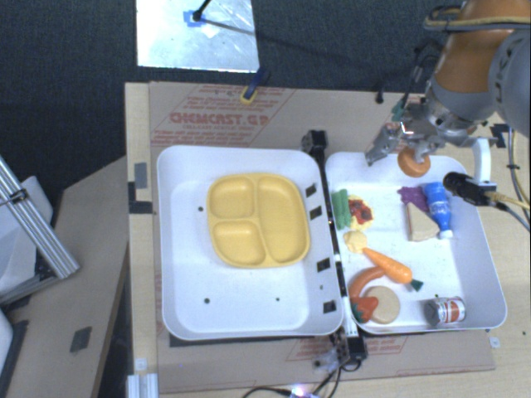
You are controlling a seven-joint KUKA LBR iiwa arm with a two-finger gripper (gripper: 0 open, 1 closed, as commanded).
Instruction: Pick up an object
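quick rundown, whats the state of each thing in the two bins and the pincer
pincer: above the right bin's far edge, an orange round piece just under it, grip unclear
yellow tray: flat in the left bin, compartments bare
blue bottle: lying on its side
can: lying on its side at the near corner
carrot: lying flat, tip toward the left
green piece: lying along the divider

A divided tray point(255, 220) lies in the left bin point(178, 247); toy foods crowd the right bin point(477, 255).
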